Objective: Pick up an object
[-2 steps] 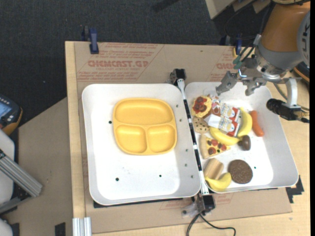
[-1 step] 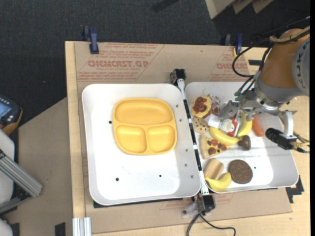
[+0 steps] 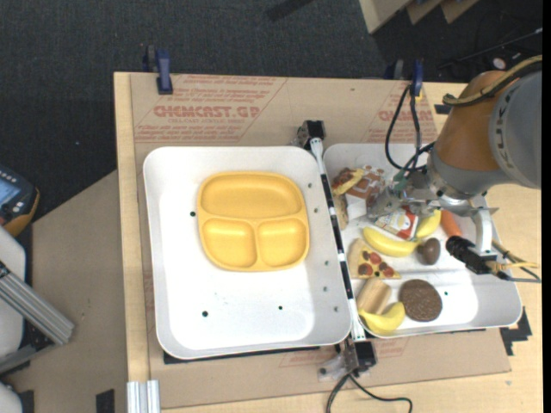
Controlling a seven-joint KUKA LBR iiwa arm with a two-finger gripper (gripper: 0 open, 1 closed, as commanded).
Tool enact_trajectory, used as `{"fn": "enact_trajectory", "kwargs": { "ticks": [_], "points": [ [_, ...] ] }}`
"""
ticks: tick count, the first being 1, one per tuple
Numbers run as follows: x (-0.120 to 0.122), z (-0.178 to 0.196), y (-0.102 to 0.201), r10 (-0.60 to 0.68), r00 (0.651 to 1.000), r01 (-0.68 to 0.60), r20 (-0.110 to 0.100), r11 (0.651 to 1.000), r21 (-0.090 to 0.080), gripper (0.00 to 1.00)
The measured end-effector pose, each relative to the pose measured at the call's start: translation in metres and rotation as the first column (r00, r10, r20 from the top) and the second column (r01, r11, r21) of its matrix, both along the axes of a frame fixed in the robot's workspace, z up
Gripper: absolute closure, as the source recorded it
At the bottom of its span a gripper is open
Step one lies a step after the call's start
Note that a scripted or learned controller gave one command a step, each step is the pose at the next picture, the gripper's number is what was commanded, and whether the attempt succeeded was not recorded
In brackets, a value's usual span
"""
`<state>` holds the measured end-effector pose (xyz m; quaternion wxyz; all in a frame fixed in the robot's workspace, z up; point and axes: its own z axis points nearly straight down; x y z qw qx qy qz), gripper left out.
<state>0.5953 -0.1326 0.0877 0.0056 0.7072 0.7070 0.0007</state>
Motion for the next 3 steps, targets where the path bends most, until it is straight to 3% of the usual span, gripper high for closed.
{"fn": "enact_trajectory", "kwargs": {
  "ticks": [1, 2, 3],
  "points": [
    [0.037, -0.005, 0.017, 0.005, 1.0, -0.005, -0.022, 1.0, 0.005, 0.0],
    [-0.011, -0.003, 0.018, -0.002, 1.0, 0.002, -0.014, 1.0, 0.009, 0.0],
    [0.041, -0.007, 0.037, -0.005, 0.999, 0.005, -0.043, 1.0, 0.007, 0.0]
  ]
}}
